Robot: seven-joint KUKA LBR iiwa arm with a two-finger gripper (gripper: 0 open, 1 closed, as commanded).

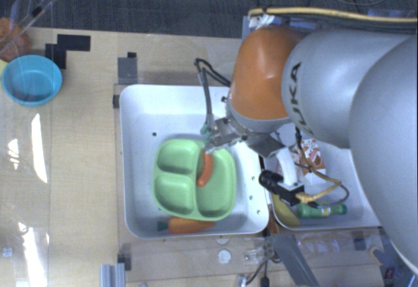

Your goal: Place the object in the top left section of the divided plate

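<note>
A light green divided plate (pixel 175 189) lies in the left white bin (pixel 137 148). A small orange carrot-like piece (pixel 204 170) sits upright-looking over the ridge between the plate's top left section and its large right section. My gripper (pixel 211 140) is directly above the piece's upper end, at the plate's top edge. Whether the piece is in its grasp or resting on the plate is unclear. The orange-banded wrist (pixel 261 76) hides the bin's upper right part.
A second, longer orange carrot (pixel 187 225) lies in the left bin just below the plate. The right bin (pixel 326 220) holds a yellow banana (pixel 286 211), a green bottle (pixel 323 210) and a packet (pixel 312 156). A blue bowl (pixel 32 79) stands far left on the bench.
</note>
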